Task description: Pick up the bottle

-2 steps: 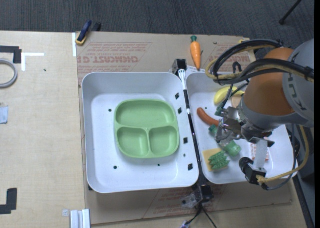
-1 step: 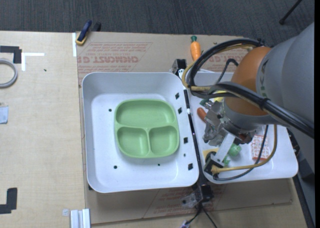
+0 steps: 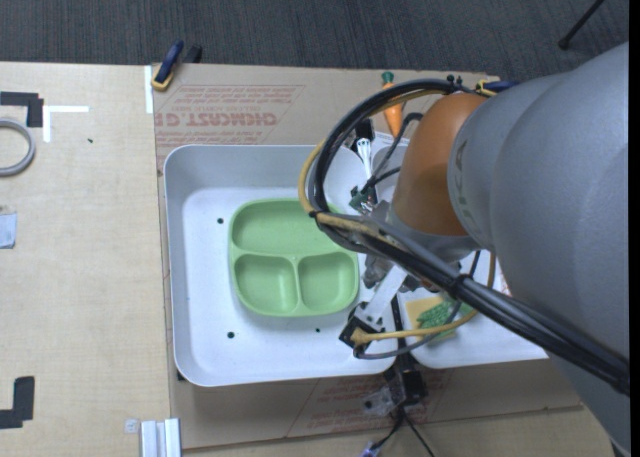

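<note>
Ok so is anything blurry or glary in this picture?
Camera view: the green divided plate and the white bin are sharp and evenly lit, with only soft shadows and no strong glare. The grey arm looms large at the right and looks soft, out of focus.

The grey arm (image 3: 560, 195) comes in from the right and takes up most of that side of the view, very near to the camera. It ends in the orange band (image 3: 432, 173), which faces left and downward. A bundle of black cables (image 3: 322, 160) makes a loop around the band and runs back along the arm. Below the band sits the gripper (image 3: 383, 280), mostly hidden under the wrist and the cables.
</note>
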`<action>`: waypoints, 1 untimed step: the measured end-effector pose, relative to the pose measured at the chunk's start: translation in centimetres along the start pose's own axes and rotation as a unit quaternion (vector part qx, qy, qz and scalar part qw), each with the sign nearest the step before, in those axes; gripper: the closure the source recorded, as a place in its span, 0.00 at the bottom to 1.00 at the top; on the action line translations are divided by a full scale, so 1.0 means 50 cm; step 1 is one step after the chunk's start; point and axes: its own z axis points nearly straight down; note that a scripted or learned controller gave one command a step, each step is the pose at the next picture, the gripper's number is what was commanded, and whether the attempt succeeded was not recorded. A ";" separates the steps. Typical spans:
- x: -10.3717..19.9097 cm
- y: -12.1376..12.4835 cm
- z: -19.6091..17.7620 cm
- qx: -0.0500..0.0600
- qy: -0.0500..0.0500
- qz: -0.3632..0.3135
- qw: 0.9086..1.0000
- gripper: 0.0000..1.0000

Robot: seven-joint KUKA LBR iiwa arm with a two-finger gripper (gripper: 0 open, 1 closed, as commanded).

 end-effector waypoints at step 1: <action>0.041 -0.037 -0.043 -0.001 0.000 -0.094 0.996 1.00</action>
